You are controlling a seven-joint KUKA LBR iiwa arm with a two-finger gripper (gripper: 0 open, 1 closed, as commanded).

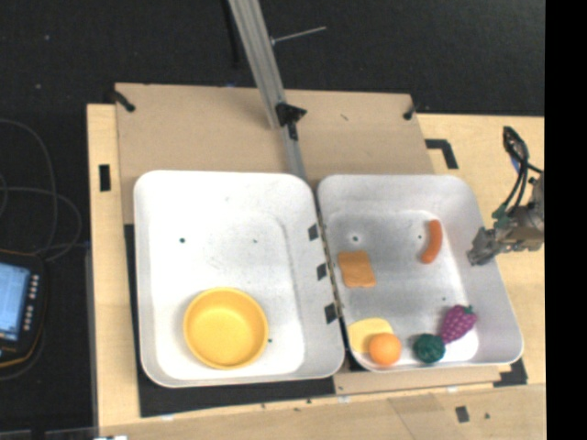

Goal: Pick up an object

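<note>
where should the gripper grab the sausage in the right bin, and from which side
Probably across the middle of the sausage, coming straight down from above. It lies flat and alone on the right bin floor, long axis running roughly top to bottom in the view, so fingers closing left-right would span its narrow width. Bare floor flanks it. The gripper sits just right of it, at the bin's edge.

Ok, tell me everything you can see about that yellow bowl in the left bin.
The yellow bowl is round, plain and plastic-looking, sitting upright with its opening up and nothing visible inside. It rests on the floor of the left bin, near the front edge toward the lower left corner. Nothing else touches it, and the gripper is far off at the right bin's edge.
</note>
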